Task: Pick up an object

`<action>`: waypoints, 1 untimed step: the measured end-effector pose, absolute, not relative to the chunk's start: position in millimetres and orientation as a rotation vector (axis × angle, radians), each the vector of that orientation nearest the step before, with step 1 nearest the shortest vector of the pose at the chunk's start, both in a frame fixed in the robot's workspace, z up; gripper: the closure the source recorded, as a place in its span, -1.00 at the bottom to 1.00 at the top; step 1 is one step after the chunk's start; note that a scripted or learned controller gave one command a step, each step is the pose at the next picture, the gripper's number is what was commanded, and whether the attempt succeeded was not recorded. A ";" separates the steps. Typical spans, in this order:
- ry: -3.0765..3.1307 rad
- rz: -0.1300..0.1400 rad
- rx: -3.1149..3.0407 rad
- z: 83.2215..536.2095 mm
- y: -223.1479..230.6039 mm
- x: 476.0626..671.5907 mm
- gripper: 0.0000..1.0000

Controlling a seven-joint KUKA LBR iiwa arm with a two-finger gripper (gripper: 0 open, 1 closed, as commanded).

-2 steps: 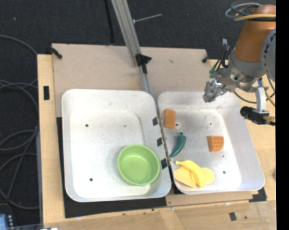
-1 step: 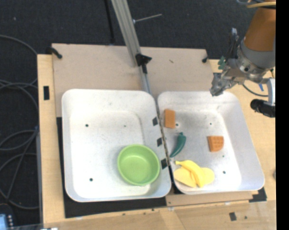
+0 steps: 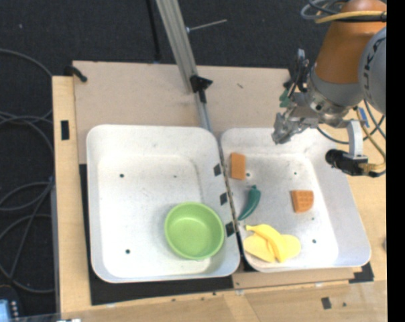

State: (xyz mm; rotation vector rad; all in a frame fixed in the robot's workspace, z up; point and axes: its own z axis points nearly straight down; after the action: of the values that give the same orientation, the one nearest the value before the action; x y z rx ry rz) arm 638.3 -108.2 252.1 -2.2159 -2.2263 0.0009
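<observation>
Claw (image 3: 283, 134): poised over far rim of right bin (image 3: 336, 247), nothing seen in grasp; finger opening cannot be told. Candidates below claw, largest first: green bowl (image 3: 194, 230) down-left, yellow banana (image 3: 273, 243), green pepper (image 3: 250, 203), two orange blocks (image 3: 302, 200).

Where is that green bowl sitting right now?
The green bowl sits in the left bin, in its near right corner, close to the divide between the bins, with the green pepper and yellow banana just across in the right bin.
</observation>
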 end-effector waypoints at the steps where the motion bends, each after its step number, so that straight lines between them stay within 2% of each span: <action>1: -2.227 0.000 -2.215 239.8 -56.9 627.5 1.00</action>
State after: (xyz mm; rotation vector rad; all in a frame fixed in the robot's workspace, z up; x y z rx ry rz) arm 627.5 -56.9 239.8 -2.2150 -2.2272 -0.0001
